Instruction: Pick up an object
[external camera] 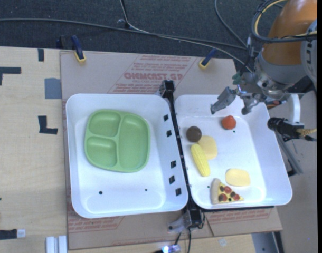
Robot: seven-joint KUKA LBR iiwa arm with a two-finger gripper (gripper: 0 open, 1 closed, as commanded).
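Red print runs along the far edge of the cardboard sheet [145, 73] under the bins — a large line that looks like "CHEMCAST GP", though the letters are blurred, with smaller red lines above and below it too small to read. More faint red print on its near edge — unreadable.

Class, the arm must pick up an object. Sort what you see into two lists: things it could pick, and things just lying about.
Could pick: red tomato, brown ball, corn cob, pizza slice, yellow piece. The open pincer hovers nearest the tomato.

Lying about: green divided plate, cables, clamps.
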